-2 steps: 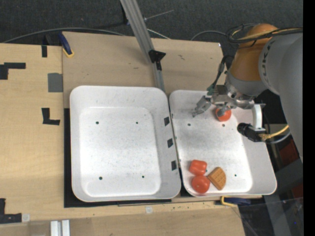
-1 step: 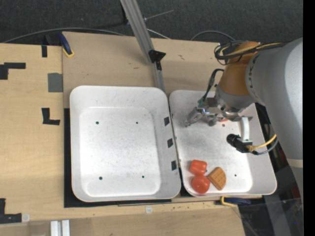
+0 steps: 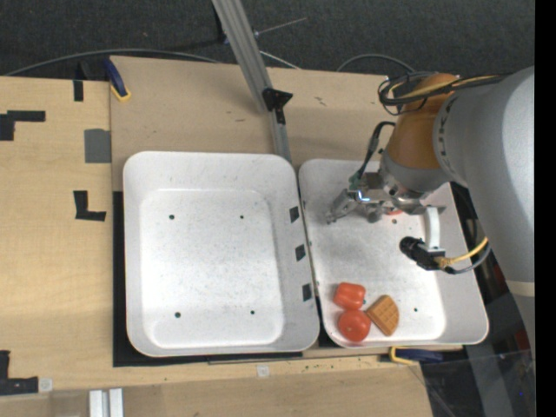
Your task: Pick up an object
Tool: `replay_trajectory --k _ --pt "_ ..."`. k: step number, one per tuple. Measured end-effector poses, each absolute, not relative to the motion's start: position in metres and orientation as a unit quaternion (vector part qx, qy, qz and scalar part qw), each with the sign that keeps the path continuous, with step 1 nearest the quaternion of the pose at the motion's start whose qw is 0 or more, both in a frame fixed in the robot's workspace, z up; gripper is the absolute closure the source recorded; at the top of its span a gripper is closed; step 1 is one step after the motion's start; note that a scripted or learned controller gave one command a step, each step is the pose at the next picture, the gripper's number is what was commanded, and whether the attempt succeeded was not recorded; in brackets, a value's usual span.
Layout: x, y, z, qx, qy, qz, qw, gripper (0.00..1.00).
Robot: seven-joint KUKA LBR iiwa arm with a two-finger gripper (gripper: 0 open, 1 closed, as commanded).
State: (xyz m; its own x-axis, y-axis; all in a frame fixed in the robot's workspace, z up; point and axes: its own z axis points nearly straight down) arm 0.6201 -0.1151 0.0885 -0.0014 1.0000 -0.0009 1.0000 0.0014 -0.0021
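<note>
The red objects [image 3: 351,310] and the tan waffle-looking piece [image 3: 383,314] are all sitting bunched up at the near end of the right bin [image 3: 452,320], close to the front rim. There are two red things: one is sitting a bit further back, the other rounder one [image 3: 354,326] is lying right by the rim, and they're touching or just about. The tan piece is lying just beside them on the right, with its long axis running on a diagonal, the upper end pointing up and to the right, the lower end pointing toward the round red one.

The gripper [image 3: 334,215] is hanging over the far half of that same bin, well apart from the pile, with the fingers pointing left toward the divider between the bins. Honestly I can't tell if the fingers are spread or pinched, too small and dark. Nothing is showing between them as far as I can see.

The left bin [image 3: 208,246] is sitting right alongside, rims touching. A grey metal pole [image 3: 248,50] is slanting in from the top.
</note>
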Motion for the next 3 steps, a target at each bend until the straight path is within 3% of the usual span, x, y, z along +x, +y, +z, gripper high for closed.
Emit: replay_trajectory --k 1,3 --pt "0.620 -0.114 0.098 -0.706 -0.708 0.0007 0.001 1.00" --pt "0.605 -0.107 0.207 -0.707 -0.708 -0.0014 -0.002 1.00"
